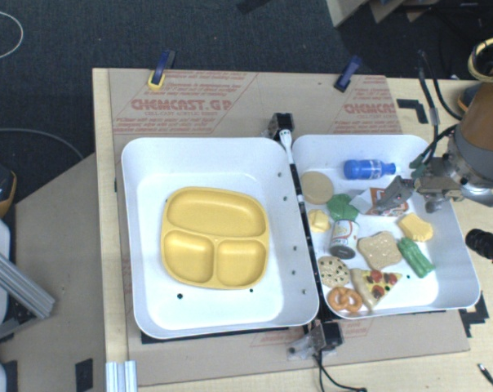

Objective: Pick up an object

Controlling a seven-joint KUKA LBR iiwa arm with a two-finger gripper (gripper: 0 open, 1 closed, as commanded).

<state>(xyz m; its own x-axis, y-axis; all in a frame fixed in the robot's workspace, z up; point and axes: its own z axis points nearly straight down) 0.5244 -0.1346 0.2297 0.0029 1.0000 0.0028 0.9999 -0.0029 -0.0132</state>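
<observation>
The approach step appears to be in hand: the gripper [391, 198], spread wide and empty, is poised at right of centre beside the yellow cheese wedge [415, 228] in the right bin [463, 278], so descent and closing are called for next.

A robotics lab: two shallow white plastic bins [140, 219] sit on a brown cardboard-covered desk [230, 96] held by blue clamps [348, 73], with loose cables [2, 31] on dark carpet at upper left.
</observation>
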